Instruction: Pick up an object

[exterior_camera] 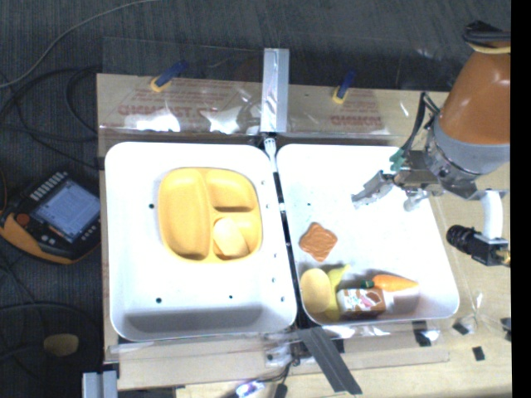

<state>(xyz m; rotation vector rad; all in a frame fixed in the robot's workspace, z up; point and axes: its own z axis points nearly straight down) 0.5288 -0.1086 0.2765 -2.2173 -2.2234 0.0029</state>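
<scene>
While the gripper (383, 191) hovers with fingers apart and nothing between them, we note the brown cookie (318, 240) below-left of it.

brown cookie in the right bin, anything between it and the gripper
Nothing visible does. The gripper hovers up and to the right of the brown cookie, with bare bin floor between them.

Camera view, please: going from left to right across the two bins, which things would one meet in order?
Yellow divided tray → orange-brown cookie → orange carrot → gripper.
</scene>
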